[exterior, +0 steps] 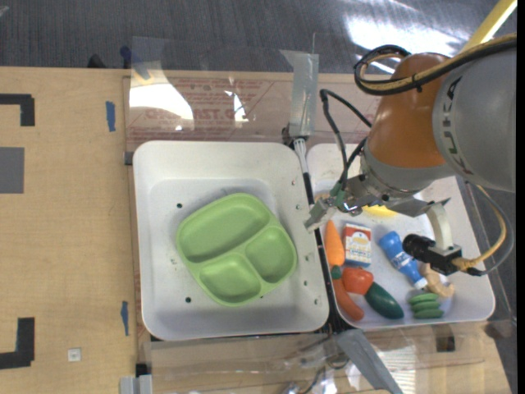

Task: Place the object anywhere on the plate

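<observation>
Gripper (349, 201) hangs low over the near-left part of the right white bin (480, 306), close above the toy pile; its dark tip is tucked under the orange wrist band (406, 125) and I cannot tell whether it is spread, closed, or carrying anything. Nothing is visibly pinched there.

Nearest the camera in that bin: a red toy pepper (357, 280), a dark green toy vegetable (383, 301) and a ridged light-green piece (425, 304) along the front wall. Just behind them, a long orange toy carrot (334, 245) lies beside the bin's left wall, with a small white-and-red carton (358, 245) touching its right side and a blue toy bottle (402, 255) further right. A yellow piece (379, 212) peeks out just below the wrist.

Green three-compartment plastic plate (236, 247) sits in the middle of the left white bin (156, 171), all three wells bare. No toy has reached it.

Judgement: the pick step is in hand, not the placing. The tool sits closest to the upper end of the carrot and the carton, so one of those seems the likely target. Next move calls for a confirmed hold, a lift clear of the divider between the bins, then travel left to let go above any well of the plate.
</observation>
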### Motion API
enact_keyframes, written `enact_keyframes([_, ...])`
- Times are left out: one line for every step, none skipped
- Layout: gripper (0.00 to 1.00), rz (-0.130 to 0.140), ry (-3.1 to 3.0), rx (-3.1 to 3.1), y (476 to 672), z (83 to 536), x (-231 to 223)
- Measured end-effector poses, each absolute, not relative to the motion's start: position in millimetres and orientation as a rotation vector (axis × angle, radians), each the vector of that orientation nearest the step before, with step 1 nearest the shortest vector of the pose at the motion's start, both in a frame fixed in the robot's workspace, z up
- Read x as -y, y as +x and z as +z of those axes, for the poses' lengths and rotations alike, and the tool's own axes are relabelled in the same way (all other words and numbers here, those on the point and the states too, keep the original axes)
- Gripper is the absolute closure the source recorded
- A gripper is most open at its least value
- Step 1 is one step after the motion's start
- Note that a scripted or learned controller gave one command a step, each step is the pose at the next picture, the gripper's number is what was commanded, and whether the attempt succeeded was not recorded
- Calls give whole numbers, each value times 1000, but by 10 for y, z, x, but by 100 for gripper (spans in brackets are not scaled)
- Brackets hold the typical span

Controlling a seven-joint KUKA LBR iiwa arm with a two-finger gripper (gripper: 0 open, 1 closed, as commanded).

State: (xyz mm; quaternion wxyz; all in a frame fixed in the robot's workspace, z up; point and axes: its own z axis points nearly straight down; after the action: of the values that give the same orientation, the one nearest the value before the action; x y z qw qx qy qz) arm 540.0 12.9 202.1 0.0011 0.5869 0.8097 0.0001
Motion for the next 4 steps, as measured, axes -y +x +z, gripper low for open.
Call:
enact_keyframes([0, 0, 1842, -2542, 5400, 2021, -129])
enact_keyframes([0, 0, 1842, -2542, 5400, 2021, -129])
enact_keyframes([0, 0, 1842, -2542, 5400, 2021, -129])
enact_keyframes([0, 0, 1842, -2542, 5400, 2021, -129])
